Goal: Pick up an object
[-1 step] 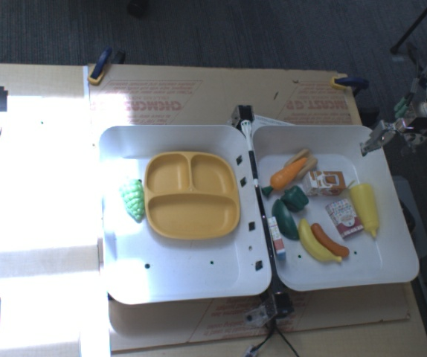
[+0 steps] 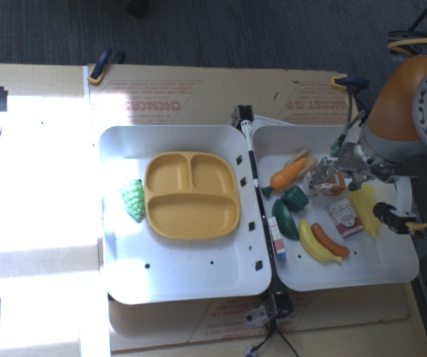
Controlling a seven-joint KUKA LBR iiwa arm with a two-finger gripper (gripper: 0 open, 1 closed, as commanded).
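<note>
The two-finger gripper (image 2: 325, 178) hangs low in the right white plastic bin (image 2: 392, 270), just right of the orange toy carrot (image 2: 290, 171); jaw opening cannot be determined. Judged step: approach. Next: confirm closure on a toy before lifting.

Right bin (image 2: 392, 270) crowded — left bin's (image 2: 191, 270) front open

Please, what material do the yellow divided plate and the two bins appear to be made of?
The yellow divided plate looks like moulded plastic with a matte finish: uniform colour, rounded ridges. The left bin and the right bin seem smooth white plastic, slightly glossy, with rounded corners; painted metal cannot be excluded.
</note>
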